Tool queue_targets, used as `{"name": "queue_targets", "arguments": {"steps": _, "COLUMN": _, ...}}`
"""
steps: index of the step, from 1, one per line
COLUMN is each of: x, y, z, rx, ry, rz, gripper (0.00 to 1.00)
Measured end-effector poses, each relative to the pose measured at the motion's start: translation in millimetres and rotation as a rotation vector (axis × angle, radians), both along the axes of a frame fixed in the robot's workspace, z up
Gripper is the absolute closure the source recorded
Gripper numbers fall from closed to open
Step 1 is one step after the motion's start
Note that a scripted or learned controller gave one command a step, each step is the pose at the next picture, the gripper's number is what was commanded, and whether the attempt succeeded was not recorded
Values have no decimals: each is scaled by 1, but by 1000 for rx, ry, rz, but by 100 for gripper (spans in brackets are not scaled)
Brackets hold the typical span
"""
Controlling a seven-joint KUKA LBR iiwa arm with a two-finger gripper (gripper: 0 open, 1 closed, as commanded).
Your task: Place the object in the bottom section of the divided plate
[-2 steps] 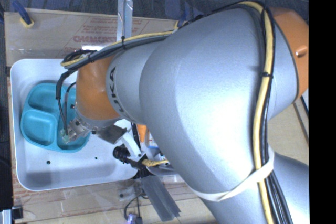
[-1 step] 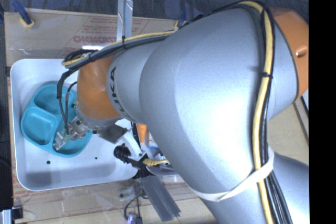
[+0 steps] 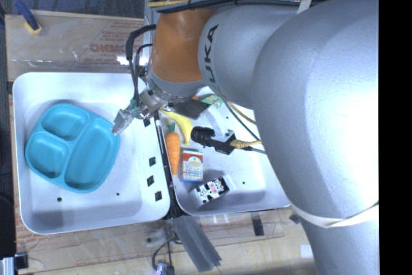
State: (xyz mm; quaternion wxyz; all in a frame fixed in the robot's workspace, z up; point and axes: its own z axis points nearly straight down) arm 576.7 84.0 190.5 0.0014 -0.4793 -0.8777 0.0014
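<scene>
- Right white shallow plastic bin (image 3: 257, 199): near rim shows bare along the bottom edge of the view; most of the far half lies under the arm.
- Small white box with black and pink spots (image 3: 211, 189): in the right bin, nearest the front rim, tilted.
- Orange-and-white printed carton (image 3: 192, 165): just behind the spotted box, close to the divider between bins.
- Orange plastic carrot (image 3: 172, 147): lying lengthwise along the right bin's left wall, beside the carton.
- Yellow plastic banana (image 3: 181, 125): just behind the carrot, partly under the wrist.
- Left white shallow plastic bin (image 3: 77, 206): wide bare floor along its near side and right side.
- Blue divided plastic plate (image 3: 72, 146): left-centre of the left bin, three sections, all bare; well clear of the near rim.
- Two-finger gripper (image 3: 120, 122): over the plate's right edge, tips pointing left-down; fingers look drawn together with nothing visible between them.
- Grey arm with orange band (image 3: 290, 74): covers the upper right.
</scene>
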Motion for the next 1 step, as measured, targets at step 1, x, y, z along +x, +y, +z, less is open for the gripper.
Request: {"name": "queue_targets", "arguments": {"steps": 1, "x": 52, "y": 12, "z": 107, "rx": 1, "ry": -2, "rz": 124, "gripper": 0}}
